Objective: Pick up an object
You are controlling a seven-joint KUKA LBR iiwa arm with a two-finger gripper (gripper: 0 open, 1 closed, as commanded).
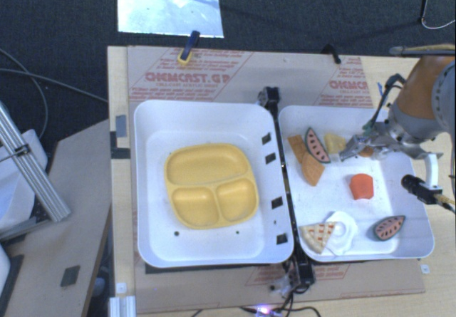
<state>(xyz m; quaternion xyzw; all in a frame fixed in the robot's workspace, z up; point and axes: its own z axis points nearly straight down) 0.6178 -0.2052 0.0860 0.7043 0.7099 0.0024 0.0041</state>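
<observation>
Over the right bin point(426, 237) | gripper point(349, 150) dips beside a yellow wedge point(335, 142) and watermelon slice point(316, 144), seemingly lining up a grab | finger state: cannot tell | nothing visibly held

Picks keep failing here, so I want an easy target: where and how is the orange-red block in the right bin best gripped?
Grip the orange-red block across its two side faces, coming straight down from above. It looks chunky and stands alone on the right bin floor, with bare space all round, so fingers probably fit on either side. The gripper sits up-left of it.
</observation>
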